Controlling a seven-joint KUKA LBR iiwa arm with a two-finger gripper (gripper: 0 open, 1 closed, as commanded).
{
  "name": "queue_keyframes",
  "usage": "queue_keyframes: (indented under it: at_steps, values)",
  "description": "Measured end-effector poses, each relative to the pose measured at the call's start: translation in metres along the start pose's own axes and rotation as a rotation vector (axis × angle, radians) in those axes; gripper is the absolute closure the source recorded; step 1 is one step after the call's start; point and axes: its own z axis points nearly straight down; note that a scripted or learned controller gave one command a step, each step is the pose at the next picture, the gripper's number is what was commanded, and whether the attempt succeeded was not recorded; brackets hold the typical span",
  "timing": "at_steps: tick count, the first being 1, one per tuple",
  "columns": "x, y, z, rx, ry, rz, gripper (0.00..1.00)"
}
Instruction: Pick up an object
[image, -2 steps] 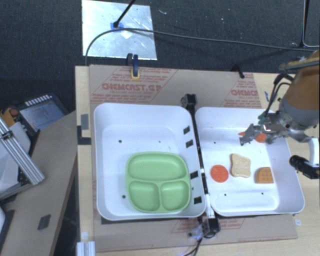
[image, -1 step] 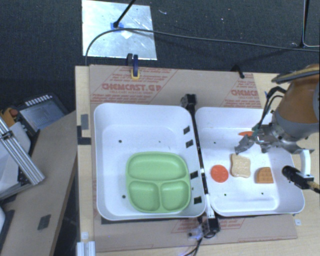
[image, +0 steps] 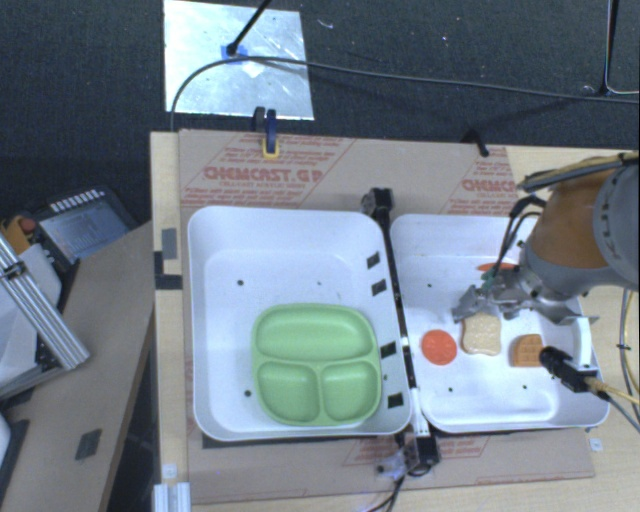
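Dark floor and a cardboard-covered table under even, bright light.

The table (image: 170, 330) is pale wood, overlaid by a brown cardboard sheet (image: 300, 170) printed with red lettering and held at its far edge by a yellow-and-black clamp (image: 267, 135). Beyond it lies dark carpet-like floor (image: 80, 90), with a shiny silver panel (image: 240, 60) at the far side and thin black cables (image: 450, 85) running across. At the left stand a ribbed aluminium rail (image: 35, 300) and a small dark device (image: 85, 228).

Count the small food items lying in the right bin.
3, possibly more under the arm: an orange disc, a pale bread slice beside it, and a brown piece further right. A red sliver shows behind.
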Motion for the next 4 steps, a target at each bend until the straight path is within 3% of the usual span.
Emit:
queue_keyframes:
  at_steps: [1, 3, 4]
  values:
    - [-0.001, 0.001, -0.014, -0.005, -0.002, 0.000, 1.00]
    - [0.006, 0.012, -0.109, -0.008, -0.002, -0.002, 1.00]
    - [0.006, 0.013, -0.140, -0.006, -0.001, -0.003, 1.00]
